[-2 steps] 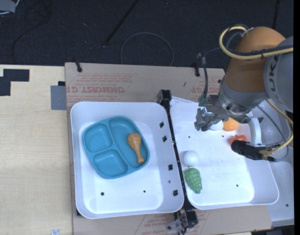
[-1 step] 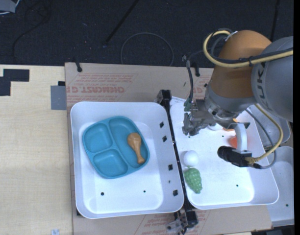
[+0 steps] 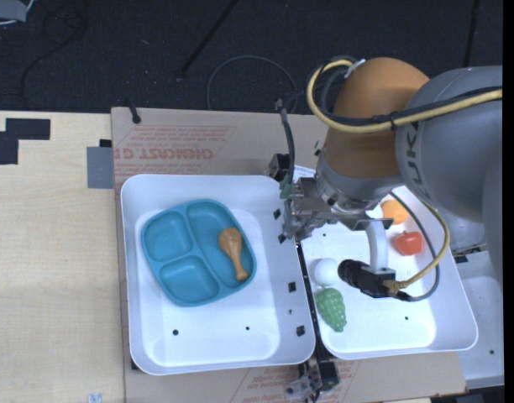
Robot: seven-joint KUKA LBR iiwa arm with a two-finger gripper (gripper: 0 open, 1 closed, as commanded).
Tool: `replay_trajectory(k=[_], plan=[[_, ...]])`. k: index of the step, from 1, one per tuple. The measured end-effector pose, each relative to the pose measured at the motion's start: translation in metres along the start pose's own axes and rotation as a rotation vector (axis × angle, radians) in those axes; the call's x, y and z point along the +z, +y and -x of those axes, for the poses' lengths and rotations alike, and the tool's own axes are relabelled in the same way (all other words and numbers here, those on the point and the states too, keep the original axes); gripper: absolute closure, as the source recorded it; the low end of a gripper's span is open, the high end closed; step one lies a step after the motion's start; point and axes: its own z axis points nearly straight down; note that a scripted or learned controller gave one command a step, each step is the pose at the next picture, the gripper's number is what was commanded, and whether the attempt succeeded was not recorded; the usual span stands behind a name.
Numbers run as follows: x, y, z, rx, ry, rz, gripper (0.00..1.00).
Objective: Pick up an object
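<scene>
the arm's jaws (image 3: pixel 301 218) hang at the right bin's (image 3: pixel 446 330) left wall; whether open or closed, i cannot tell. below them lie a white egg (image 3: pixel 324 269) and knobbly green grapes (image 3: pixel 331 307), touching.

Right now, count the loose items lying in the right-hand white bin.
4 visible: a white egg-like ball, a green knobbly bunch-shaped toy just below it, a red rounded toy and an orange rounded toy near the grey arm. The arm may hide more.
</scene>
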Motion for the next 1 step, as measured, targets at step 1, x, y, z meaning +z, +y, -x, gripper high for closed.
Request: replay_trajectory(k=[1], plan=[[-0.0025,-0.0189,-0.0468,0.001,-0.001,-0.001,1.00]])
